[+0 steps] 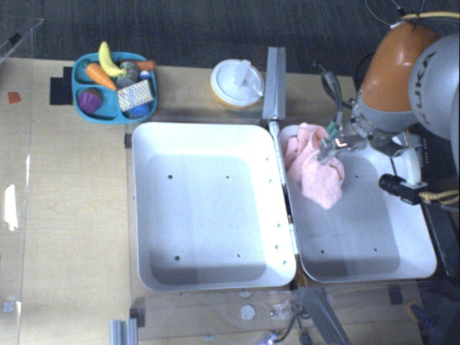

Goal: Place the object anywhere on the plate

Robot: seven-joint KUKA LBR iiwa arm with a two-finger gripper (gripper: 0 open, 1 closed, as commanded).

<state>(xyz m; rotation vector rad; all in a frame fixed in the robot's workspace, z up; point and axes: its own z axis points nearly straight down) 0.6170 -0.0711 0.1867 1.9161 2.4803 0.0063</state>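
Observation:
A crumpled pink cloth (310,169) lies in the left part of the right bin (374,257), one edge against the wall between the bins. My gripper (331,149) comes in from the right and sits at the cloth's upper right edge, its dark fingers pinched on a fold of the fabric. The cloth hangs down and to the left from that point. The plate (237,83), round and white with a yellow rim, stands on the bench behind the bins, near the left bin's back right corner.
The left bin (208,207) is beside the cloth. A blue tray (115,86) of toy food stands at the back left. A metal bracket (274,85) rises just right of the plate. The arm's orange band (392,56) hangs over the right bin's back edge.

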